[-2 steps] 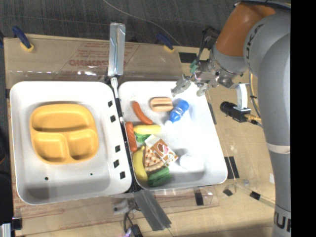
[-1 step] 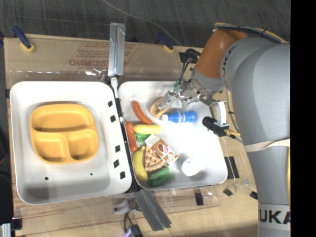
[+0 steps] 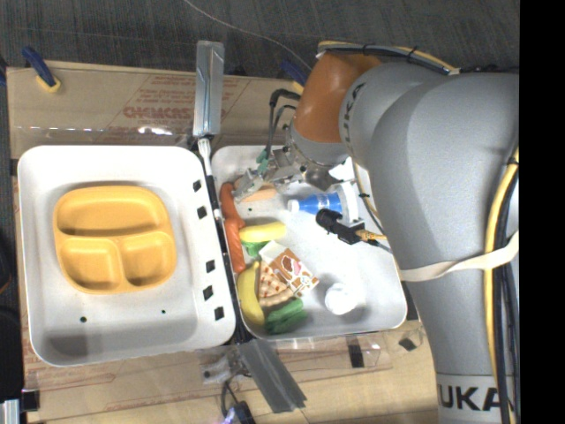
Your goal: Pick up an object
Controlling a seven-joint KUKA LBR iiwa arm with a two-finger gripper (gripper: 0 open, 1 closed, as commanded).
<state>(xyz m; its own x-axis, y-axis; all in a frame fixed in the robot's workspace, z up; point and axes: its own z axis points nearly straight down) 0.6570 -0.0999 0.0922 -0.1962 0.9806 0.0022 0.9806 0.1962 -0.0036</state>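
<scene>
Reaching into the right shallow white plastic bin, the hand is lowered; its state cannot be told. Just below it, the yellow toy banana awaits grasping.

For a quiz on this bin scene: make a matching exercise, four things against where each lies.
Things:
1. yellow divided tray
2. pizza slice toy
3. banana
4. white round piece

Places:
A. right bin, near corner on the arm's side
B. left bin
C. right bin, along the wall beside the left bin
D. right bin, middle, between banana and white piece

Pairs: 1-B, 2-D, 3-C, 4-A
</scene>
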